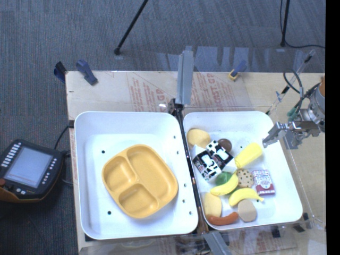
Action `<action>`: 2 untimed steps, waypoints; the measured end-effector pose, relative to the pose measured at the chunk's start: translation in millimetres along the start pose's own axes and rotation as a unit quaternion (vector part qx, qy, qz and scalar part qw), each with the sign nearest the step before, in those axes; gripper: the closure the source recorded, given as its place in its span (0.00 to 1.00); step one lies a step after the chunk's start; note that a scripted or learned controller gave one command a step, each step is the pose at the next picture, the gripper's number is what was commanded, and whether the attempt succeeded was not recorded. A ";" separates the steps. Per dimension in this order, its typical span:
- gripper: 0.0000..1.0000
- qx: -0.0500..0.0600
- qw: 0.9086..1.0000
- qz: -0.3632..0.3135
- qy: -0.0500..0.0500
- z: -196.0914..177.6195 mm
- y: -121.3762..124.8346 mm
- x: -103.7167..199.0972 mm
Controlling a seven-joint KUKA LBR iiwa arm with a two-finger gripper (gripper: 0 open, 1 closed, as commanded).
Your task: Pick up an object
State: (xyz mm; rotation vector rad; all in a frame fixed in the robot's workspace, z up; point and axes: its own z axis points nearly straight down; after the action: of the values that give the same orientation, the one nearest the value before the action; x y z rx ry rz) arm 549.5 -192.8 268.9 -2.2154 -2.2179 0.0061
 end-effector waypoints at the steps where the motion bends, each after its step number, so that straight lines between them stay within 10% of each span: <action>1: 0.00 0.000 1.000 0.000 0.000 0.0 0.0 0.0; 2: 0.00 -0.001 0.997 0.072 0.001 172.0 -9.1 8.0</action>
State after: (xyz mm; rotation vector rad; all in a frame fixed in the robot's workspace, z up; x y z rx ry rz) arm 539.0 -184.4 97.0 -2.3695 -2.0543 0.0022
